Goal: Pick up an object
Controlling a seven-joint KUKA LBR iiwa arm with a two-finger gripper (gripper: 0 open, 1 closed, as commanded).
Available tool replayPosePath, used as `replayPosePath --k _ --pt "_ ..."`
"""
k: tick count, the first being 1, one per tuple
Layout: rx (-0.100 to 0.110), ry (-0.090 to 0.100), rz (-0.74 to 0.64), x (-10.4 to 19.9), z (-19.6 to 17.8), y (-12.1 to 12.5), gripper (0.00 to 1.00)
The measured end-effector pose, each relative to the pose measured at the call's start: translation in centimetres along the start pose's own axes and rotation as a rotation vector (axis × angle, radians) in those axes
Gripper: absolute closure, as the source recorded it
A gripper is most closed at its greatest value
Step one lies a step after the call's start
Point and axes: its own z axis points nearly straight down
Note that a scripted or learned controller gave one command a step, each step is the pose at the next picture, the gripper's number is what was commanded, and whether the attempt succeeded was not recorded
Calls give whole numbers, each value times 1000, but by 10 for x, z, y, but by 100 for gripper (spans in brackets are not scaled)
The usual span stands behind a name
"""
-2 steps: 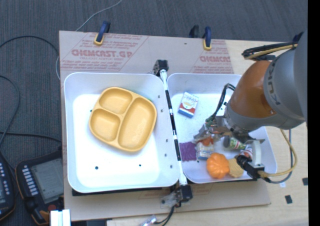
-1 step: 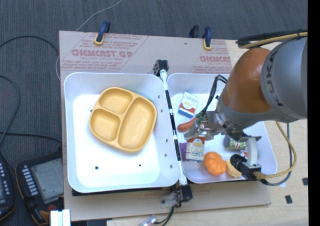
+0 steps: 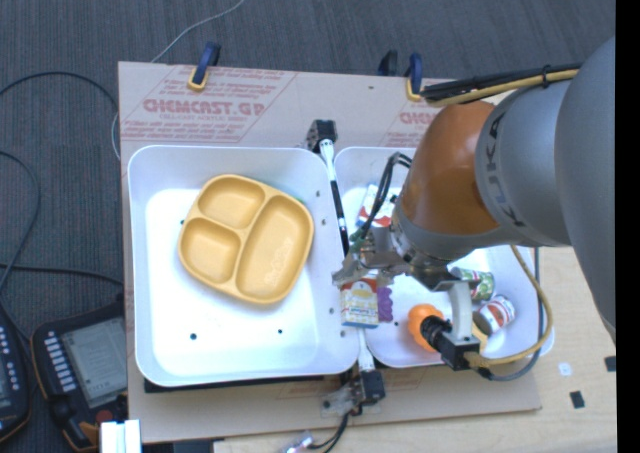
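Hand [image 3: 362, 266] hangs low at the right bin's [image 3: 395, 346] left edge, over a printed packet [image 3: 361, 305], presumably to grab it, though you cannot tell if it pinches.

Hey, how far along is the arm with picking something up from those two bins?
Done: the arm is positioned over the right bin, its tool low by the divider between the bins. In hand: the tool sits right above a small printed carton, but no grasp is visible. Left: securing and lifting something. The orange object and the yellow plate lie in their bins.
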Motion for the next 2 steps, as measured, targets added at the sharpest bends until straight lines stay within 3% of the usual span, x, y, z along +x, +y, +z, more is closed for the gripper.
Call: replayPosePath --k 1,2 --pt "-1 0 0 0 -10 1 100" --pt "0 0 0 36 -24 0 100"
